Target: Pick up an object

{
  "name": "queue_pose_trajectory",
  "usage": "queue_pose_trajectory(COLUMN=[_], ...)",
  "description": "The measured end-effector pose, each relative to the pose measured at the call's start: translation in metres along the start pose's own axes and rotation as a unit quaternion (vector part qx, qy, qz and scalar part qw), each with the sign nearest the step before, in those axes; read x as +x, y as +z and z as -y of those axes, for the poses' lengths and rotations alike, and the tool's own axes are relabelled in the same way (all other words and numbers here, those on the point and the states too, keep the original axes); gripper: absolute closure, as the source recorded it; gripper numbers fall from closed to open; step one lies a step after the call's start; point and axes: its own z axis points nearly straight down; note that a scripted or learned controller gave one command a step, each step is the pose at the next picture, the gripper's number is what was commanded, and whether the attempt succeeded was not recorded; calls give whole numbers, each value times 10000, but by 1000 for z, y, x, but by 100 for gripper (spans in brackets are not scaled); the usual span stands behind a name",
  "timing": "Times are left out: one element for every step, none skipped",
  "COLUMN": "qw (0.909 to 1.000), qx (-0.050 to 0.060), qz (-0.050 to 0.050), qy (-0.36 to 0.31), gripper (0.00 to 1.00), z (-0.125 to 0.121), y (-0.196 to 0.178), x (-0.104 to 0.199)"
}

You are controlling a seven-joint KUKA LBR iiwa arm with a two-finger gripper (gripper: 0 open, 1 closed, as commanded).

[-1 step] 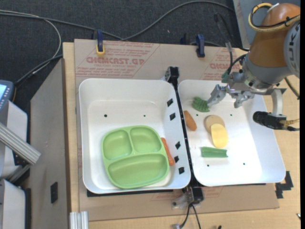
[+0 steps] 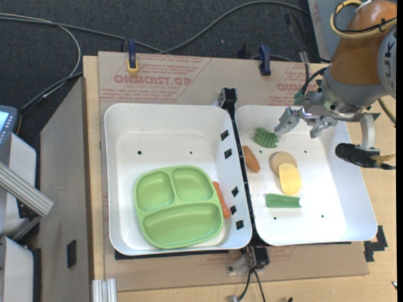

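White bins (image 2: 119, 168): two; green plate (image 2: 179, 205): one; tool (image 2: 301, 123) spread wide, holding nothing.

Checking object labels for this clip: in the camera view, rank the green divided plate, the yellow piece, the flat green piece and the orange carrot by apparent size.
1. green divided plate
2. yellow piece
3. flat green piece and orange carrot: look alike, and the plate partly hides the carrot, so unranked.

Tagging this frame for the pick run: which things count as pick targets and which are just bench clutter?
In play:
- pincer, above the right bin
- green leafy piece, nearest the pincer
- orange-brown sausage-shaped piece
- yellow piece lying on a tan piece
- green pod-like piece

Lying about:
- green divided plate in the left bin
- cardboard sheet
- two clamps
- cables
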Motion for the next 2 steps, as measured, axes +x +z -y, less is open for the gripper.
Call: queue_pose_trajectory(qw=[10000, 10000], qx=[31, 25], qz=[0, 0], qy=[9, 5], gripper=[0, 0], z=[8, 2], y=[59, 105], x=[-3, -2])
